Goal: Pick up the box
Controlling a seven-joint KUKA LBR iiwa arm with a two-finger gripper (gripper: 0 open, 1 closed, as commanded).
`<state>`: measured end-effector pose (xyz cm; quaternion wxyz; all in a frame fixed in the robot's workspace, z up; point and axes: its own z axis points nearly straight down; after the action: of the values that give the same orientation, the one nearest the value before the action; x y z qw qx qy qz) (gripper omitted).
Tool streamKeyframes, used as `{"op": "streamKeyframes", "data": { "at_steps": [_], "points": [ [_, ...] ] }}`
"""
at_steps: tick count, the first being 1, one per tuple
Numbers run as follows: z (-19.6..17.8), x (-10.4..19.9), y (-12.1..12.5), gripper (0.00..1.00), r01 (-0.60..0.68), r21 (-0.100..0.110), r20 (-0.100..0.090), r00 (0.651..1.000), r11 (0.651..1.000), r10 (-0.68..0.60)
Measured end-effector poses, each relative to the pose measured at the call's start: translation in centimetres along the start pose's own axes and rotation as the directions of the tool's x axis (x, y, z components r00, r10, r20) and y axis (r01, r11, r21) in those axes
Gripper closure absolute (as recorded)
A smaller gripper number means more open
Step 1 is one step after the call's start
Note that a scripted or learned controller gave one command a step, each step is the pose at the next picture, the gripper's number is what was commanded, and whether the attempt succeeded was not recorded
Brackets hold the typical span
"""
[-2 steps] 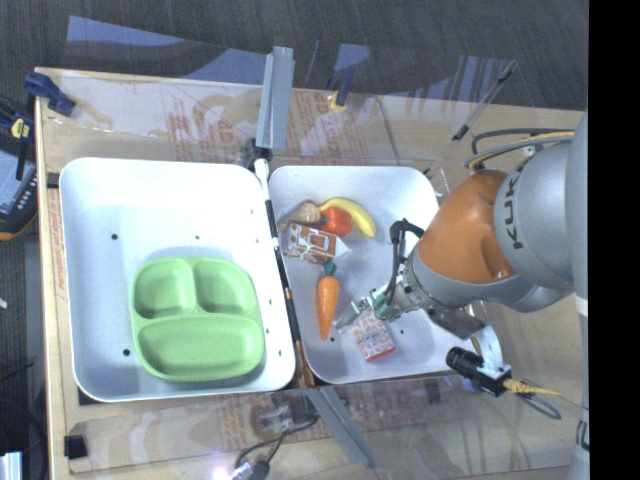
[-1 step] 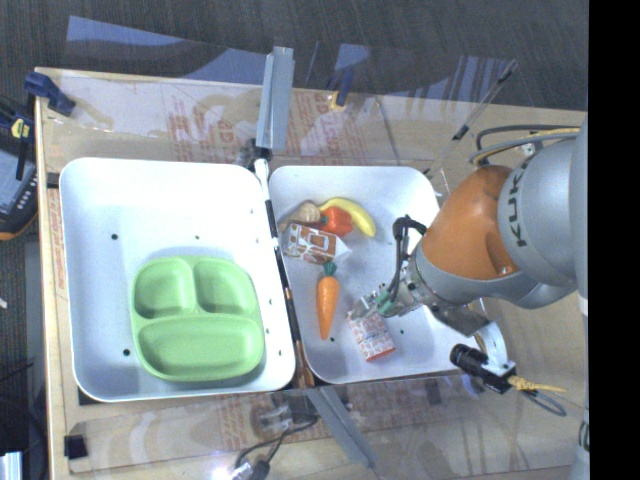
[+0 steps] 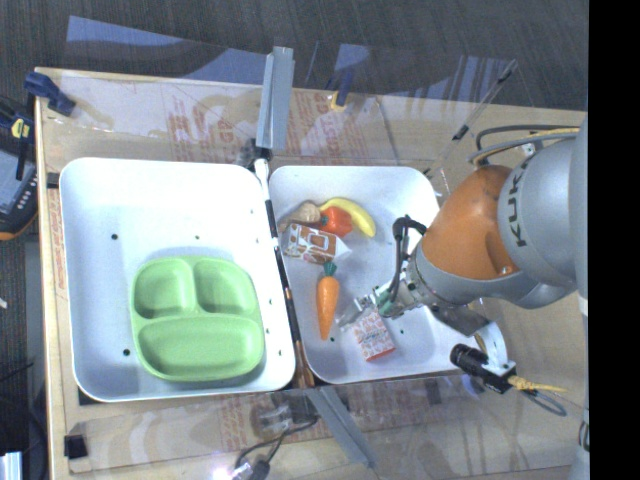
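The table (image 3: 150, 118), a pale wood surface, fills most of the frame and carries two shallow white bins side by side. The left bin (image 3: 100, 228) sits at centre left and holds a green divided tray (image 3: 198, 318) in its lower half. The right bin (image 3: 400, 193) sits at centre right, its left wall touching the left bin's right wall. The arm (image 3: 500, 238), grey with an orange section, comes in from the right edge and bends down over the right bin's right side.

Its end effector (image 3: 385, 300) hangs low in the lower right part of the right bin, just above the box (image 3: 372, 336), a small red and white carton lying flat near the bin's bottom edge. Whether the end effector is spread or closed I cannot tell, and nothing is visibly gripped in it.

Just left of the box an orange carrot (image 3: 327, 304) lies upright in the frame. Above it rests a second, brown and white carton (image 3: 308, 241), and at the bin's upper middle a yellow banana (image 3: 352, 214) curves over a red pepper (image 3: 336, 221).
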<state>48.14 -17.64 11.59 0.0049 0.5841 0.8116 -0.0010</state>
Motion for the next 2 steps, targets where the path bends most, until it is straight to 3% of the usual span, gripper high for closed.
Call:
{"op": "streamKeyframes", "data": {
  "at_steps": [1, 2],
  "points": [
    [2.51, -2.13, -1.29, 0.0, -0.037, 0.009, -0.012, 0.999, 0.999, 0.037],
    [1.57, -2.11, -1.25, 1.0, -0.033, 0.011, -0.013, 0.999, 0.999, 0.033]
  ]
}}
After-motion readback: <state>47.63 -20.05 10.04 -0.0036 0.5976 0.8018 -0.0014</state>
